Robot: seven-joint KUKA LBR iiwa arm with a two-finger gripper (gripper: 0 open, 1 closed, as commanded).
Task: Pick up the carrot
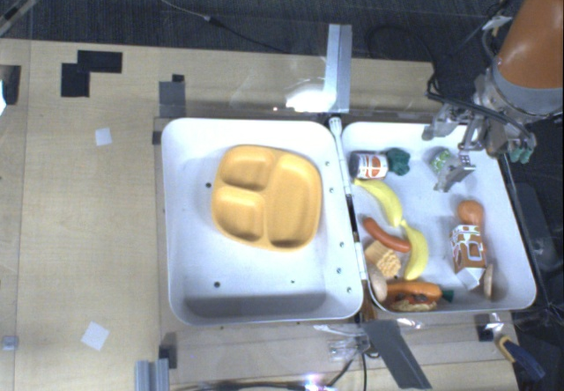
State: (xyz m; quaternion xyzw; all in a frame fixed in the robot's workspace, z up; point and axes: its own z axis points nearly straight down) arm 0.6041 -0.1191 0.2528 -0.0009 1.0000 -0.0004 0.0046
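Carrot (389,234): slim reddish-orange stick, lying aslant in the right bin (514,231) near its left wall, just below the banana (398,215) and above a cracker-like piece (382,258). Gripper (455,167) hangs over the bin's upper right part, well apart from the carrot, metal fingers spread with nothing between them.

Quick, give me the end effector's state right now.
End effector: over the upper part of the right bin; whether it is open or closed cannot be told, and nothing is seen held in it.
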